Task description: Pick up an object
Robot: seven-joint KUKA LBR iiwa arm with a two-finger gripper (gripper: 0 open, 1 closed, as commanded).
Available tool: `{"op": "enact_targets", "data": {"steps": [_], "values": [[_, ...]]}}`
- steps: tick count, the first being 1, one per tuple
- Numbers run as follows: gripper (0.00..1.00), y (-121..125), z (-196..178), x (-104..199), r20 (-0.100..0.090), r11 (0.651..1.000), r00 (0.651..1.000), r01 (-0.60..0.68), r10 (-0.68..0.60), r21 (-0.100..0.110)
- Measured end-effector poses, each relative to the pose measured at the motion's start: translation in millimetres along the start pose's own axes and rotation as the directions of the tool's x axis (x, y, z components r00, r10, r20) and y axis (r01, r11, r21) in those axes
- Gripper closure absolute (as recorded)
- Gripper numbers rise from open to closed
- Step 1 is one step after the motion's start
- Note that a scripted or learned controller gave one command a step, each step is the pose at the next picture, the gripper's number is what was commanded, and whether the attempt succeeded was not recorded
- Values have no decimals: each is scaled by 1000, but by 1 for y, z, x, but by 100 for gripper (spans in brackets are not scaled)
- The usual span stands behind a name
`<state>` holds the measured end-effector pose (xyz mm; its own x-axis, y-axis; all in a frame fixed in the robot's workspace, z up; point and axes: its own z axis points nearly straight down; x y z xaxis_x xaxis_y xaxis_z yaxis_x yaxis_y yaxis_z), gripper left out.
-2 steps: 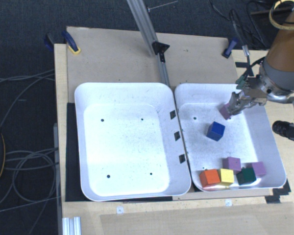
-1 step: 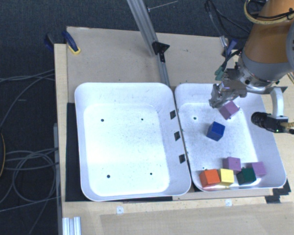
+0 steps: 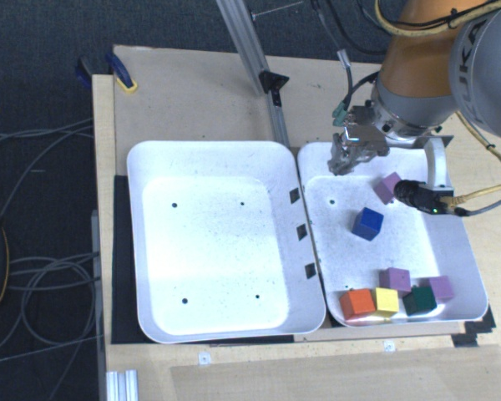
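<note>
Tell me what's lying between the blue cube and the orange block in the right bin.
In the camera view, just bare, speckled bin floor lies between the blue cube and the orange block; the right bin has nothing else there.

Blue cube point(image 3: 368, 223) stands alone mid-bin with open floor around; five blocks point(image 3: 392, 297) crowd the near wall.

I see the arm point(image 3: 451, 48) reaching in from the right, its orange band above the grey wrist and the wrist angled down and to the left. The gripper point(image 3: 344, 159) hangs low at the arm's tip, pointing down. I cannot make out its finger spacing from here.
</note>
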<state>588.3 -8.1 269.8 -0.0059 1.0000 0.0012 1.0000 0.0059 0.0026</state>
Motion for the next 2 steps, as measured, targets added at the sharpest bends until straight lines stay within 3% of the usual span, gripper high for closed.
{"op": "enact_targets", "data": {"steps": [1,2], "values": [[100,38,15,43,1,1000,1000,-1,1,0],[100,57,16,89,-1,1000,1000,-1,1,0]]}}
